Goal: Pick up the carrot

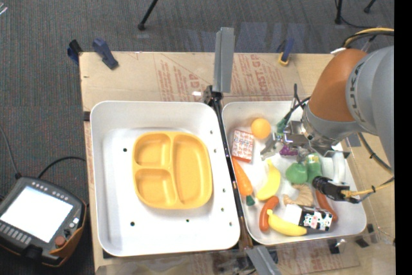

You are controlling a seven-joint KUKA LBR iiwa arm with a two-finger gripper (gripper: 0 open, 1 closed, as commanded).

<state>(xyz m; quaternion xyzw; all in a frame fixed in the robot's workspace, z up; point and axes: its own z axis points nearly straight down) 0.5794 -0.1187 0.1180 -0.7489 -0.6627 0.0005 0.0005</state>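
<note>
The carrot (242, 178) is orange with a green stub at its near end. It lies along the left wall of the right bin (358, 216), pointing toward the front. My gripper (284, 145) hangs over the middle of the right bin, right of and slightly behind the carrot, apart from it. It sits just above a small purple item (290, 152). Nothing shows as held.
Around the carrot lie a red-checked packet (243, 143), an orange ball (261, 128), two bananas (270, 183) (287, 225), a red sausage (267, 212), a green pepper (299, 172) and a black-and-white carton (310, 219). The left bin (109, 138) holds a yellow divided plate (172, 169).
</note>
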